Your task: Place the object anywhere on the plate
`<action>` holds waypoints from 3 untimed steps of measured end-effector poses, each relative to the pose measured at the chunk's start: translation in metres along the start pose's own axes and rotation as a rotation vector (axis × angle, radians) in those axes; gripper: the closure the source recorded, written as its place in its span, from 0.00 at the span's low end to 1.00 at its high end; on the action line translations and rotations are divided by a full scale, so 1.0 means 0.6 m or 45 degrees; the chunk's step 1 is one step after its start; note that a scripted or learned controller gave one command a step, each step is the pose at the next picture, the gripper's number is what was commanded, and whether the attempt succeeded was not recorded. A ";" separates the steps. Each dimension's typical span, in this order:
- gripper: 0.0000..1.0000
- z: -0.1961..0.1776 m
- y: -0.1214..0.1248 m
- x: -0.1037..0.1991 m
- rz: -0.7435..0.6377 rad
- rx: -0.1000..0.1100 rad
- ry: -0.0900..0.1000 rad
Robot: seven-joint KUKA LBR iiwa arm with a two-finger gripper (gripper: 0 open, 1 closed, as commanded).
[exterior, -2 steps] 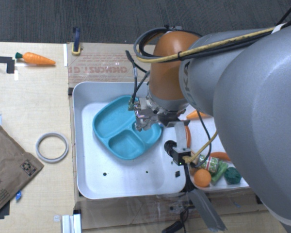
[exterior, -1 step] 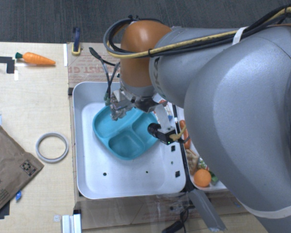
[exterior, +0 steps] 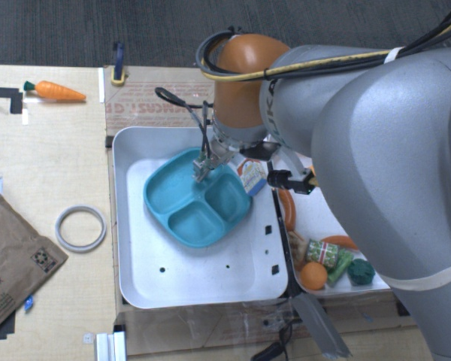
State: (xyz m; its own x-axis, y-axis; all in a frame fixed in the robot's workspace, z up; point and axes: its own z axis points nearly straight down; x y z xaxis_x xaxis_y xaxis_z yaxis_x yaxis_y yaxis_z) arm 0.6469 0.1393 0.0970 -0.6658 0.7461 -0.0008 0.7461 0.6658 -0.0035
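Note:
A blue plate (exterior: 186, 226) with three compartments lies tilted in the upper middle of the left white bin (exterior: 188, 280). My gripper (exterior: 204, 170) hangs over the plate's upper part, at the ridge between the compartments, below the orange band (exterior: 244, 70) of the arm. Whether anything is in its grasp cannot be made out. A small white, blue and orange packet (exterior: 252, 176) lies right at the plate's upper right edge, beside the gripper.
The right bin (exterior: 319, 209) holds an orange sausage shape (exterior: 288, 210), a green and red can (exterior: 327, 253), an orange ball (exterior: 313, 276) and a green piece (exterior: 361, 271). On the bench to the left lie a carrot (exterior: 54, 91), a tape ring (exterior: 80, 227) and a cardboard box (exterior: 11, 258).

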 end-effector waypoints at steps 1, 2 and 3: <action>1.00 -0.283 -0.182 0.129 -0.101 0.001 0.002; 1.00 -0.013 -0.114 0.197 -0.337 -0.001 0.001; 1.00 0.008 0.083 0.138 -0.273 0.006 0.018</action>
State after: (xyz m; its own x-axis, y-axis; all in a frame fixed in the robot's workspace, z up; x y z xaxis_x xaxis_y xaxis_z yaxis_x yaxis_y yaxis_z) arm 0.6293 0.2342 0.0917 -0.8091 0.5875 0.0143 0.5875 0.8092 -0.0065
